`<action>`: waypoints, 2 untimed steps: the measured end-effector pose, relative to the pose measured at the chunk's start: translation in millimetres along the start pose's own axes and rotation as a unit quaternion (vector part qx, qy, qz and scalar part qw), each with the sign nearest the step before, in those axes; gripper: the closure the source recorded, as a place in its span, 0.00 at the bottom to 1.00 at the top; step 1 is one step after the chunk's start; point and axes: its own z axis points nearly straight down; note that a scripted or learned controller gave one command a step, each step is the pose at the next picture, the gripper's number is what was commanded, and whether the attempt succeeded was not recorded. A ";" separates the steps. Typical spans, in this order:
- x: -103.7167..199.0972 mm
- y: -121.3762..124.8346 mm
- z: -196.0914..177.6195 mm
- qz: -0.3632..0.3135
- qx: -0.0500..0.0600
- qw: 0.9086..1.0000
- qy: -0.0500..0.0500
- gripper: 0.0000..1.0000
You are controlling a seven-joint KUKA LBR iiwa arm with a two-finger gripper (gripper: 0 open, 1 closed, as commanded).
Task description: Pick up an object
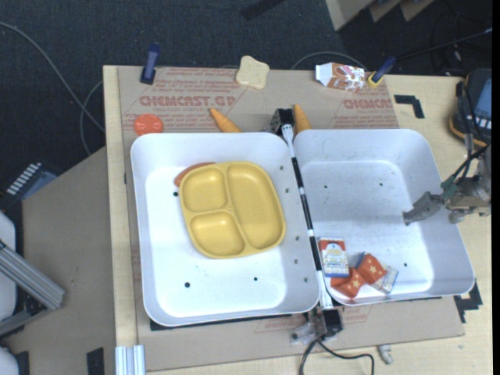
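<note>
In the right bin (367, 158), near its front left corner, lies a small blue, white and orange box (334, 258). Beside it are two red packets (372, 269) and a clear wrapper (387, 281), partly on a small white dish (341, 294). My gripper (422, 208) reaches in low over the right bin's right side, well to the right of and behind those items, with nothing seen in it. The left bin (156, 272) holds a yellow divided plate (231, 208), and a red-orange item (187, 173) pokes out from under the plate's back left edge.
On the bench behind the bins lie a bread-like piece (251, 71), two orange carrot-like pieces (224, 121), an orange disc (147, 123), a blue clip (150, 62) and a crumpled packet (341, 75). A black clamp (283, 120) sits where the bins meet.
</note>
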 end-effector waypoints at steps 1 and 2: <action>66.0 -12.7 80.1 -0.001 0.001 1.000 0.001 0.00; 95.4 -12.4 82.8 -0.001 0.001 1.000 0.001 0.00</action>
